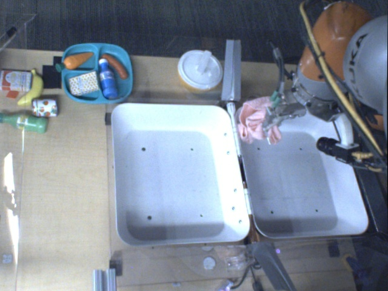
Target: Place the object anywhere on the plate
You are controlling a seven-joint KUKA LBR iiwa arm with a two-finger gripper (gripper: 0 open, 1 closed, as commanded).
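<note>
A crumpled pink cloth-like object (254, 120) hangs at the far left corner of the right bin (309, 187), over its rim. My gripper (273, 115) reaches in from the right, and its fingers are closed on the object's right side. The blue divided plate (124, 56) sits on the bench beyond the left bin, far to the left of the gripper. On it are an orange carrot (79, 60), a sausage (119, 68), a blue bottle (108, 80) and a white patterned piece (83, 83).
The left bin (176, 174) lies between the gripper and the plate. A white lidded cup (200, 70) and a grey metal post (230, 71) stand behind the bins. A banana (33, 86), a red box (13, 80), a small can (44, 107) and a green bottle (24, 123) lie at far left.
</note>
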